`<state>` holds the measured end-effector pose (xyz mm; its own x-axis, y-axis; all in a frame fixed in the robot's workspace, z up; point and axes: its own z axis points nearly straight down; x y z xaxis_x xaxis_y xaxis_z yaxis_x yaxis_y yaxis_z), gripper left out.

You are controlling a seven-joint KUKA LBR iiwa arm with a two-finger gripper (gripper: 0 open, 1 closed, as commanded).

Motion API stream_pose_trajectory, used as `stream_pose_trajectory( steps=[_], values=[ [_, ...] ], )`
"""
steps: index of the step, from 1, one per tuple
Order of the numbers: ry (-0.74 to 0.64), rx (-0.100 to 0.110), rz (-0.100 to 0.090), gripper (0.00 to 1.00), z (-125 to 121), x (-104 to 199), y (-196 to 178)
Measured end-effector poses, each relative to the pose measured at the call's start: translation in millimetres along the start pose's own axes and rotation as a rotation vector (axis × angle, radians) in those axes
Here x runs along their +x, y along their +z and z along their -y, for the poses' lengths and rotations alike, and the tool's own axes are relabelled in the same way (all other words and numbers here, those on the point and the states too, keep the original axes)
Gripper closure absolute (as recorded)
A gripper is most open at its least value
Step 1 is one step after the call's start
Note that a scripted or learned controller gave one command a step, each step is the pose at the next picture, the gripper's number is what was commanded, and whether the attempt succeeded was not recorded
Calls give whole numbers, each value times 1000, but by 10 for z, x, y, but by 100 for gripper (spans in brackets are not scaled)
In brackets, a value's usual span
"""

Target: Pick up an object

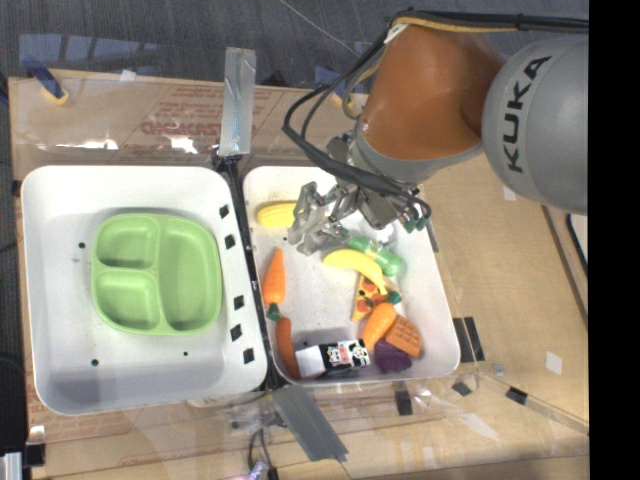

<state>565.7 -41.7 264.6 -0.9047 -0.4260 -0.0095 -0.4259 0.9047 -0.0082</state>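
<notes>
My gripper (318, 220) hangs over the upper part of the right bin (440, 298), under the arm's orange wrist band. Its fingers stand open and nothing is between them. A yellow toy (273, 212) lies just left of it, and a yellow banana (352, 260) just below and right. An orange carrot (273, 276) lies along the bin's left wall. Lower down are a green piece (386, 260), an orange toy (378, 320), a purple piece (392, 359), a brown sausage (284, 340) and a black-and-white carton (340, 354).
The left bin (50, 268) holds a green divided plate (158, 271). A black divider (240, 258) runs between the two bins. The arm's bulk and its cables cover the right bin's top right corner.
</notes>
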Motion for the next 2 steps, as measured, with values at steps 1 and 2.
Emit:
stream_pose_trajectory(
  steps=[1, 2],
  values=[
    [-143, -8, -6, 100, 333, -788, -31],
    [-184, -12, -11, 100, -11, -1000, 408]
  ],
)
